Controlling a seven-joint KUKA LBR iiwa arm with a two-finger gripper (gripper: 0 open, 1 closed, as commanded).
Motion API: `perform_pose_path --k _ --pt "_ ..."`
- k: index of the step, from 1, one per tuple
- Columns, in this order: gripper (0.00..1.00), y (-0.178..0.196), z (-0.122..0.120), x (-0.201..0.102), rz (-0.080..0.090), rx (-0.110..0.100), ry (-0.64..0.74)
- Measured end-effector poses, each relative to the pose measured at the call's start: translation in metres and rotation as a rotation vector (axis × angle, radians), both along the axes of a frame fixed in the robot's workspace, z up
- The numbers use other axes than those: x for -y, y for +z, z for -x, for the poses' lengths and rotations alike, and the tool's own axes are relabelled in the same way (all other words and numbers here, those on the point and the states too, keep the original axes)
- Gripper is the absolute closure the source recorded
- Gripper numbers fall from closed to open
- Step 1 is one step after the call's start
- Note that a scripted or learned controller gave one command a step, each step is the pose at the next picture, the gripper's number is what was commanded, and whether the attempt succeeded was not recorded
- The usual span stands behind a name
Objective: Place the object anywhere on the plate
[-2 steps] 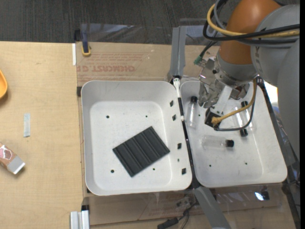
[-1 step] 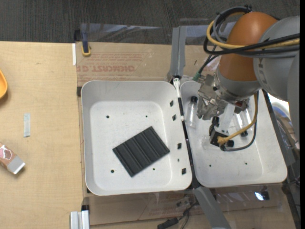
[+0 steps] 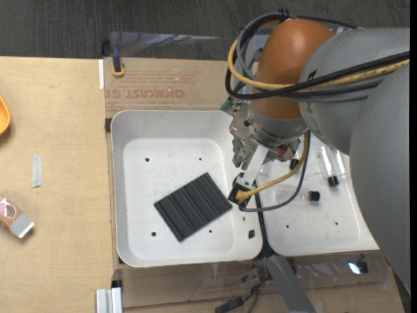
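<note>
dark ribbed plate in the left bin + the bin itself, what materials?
Ribbed plate: looks like matte dark-grey rubber or plastic; parallel moulded grooves, no shine. Can't settle which.
Left bin: probably smooth white moulded plastic; rounded corners, soft sheen, small dark holes in its floor.

A dark grey ribbed plate (image 3: 193,206) lies in a white bin (image 3: 130,175); the arm (image 3: 339,77) is grey with an orange band (image 3: 290,47).
</note>
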State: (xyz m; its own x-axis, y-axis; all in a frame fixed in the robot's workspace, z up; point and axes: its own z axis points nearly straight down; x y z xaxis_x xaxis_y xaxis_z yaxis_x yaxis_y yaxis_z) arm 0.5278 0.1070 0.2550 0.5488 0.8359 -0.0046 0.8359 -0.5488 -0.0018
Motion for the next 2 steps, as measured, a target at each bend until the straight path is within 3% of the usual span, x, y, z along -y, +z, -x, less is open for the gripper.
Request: perform_pose_path --k 1,2 --pt "1.0 -0.011 -0.063 0.005 0.0 0.0 0.107" --pt "1.0 0.012 -0.099 -0.05 -0.001 0.001 0.347"
